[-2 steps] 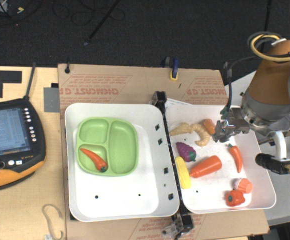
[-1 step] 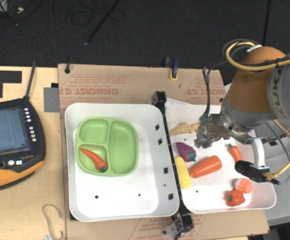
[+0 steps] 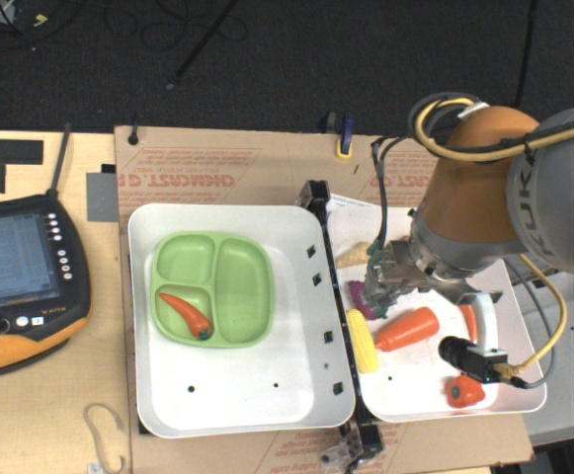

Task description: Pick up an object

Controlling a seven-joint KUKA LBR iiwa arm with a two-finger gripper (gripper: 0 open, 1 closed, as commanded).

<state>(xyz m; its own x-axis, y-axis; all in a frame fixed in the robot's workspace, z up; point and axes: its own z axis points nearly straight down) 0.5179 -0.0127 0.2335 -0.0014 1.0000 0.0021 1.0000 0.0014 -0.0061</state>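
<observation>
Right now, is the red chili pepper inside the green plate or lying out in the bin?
Inside. The red chili pepper lies in the lower-left compartment of the green plate, which sits in the left bin.

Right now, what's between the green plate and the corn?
In the camera view, between the green plate and the corn lie bare white bin floor and the black divider.

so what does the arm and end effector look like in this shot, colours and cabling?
The arm is grey with a broad, rounded orange band above the wrist. Yellow and black cables loop over the top of the orange section, and another black cable runs down its left side. The end effector is a dark grey metal assembly, compact and blocky. No markings are legible on it.
</observation>
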